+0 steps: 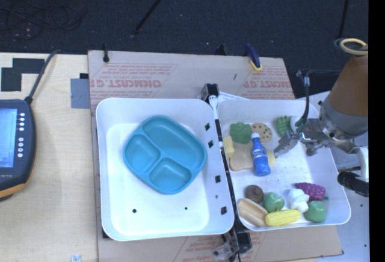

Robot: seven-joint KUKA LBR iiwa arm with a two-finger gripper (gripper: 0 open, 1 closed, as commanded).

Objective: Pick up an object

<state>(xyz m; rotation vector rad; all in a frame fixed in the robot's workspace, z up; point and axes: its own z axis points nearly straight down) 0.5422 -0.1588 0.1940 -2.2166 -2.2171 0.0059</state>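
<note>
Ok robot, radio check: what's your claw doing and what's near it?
Claw low in right bin, nothing seen in it. Blue bottle just left, lying on bread slice. Green toy close behind claw.

Well to the view's left of the hand [287, 142], a teal divided plate [164, 154] lies in the left bin [114, 194]. Farther left, a screen pendant [12, 140] rests on the bench [54, 207]. Beyond the hand, a blue clamp [254, 57] grips the cardboard sheet [156, 77].

We see dark carpet floor [180, 8] w/ cables at top, a light wood bench [54, 194], cardboard sheet [180, 77] w/ red print on it, blue clamp [254, 57] at its rear edge, grey pendant [13, 143] far left.
</note>
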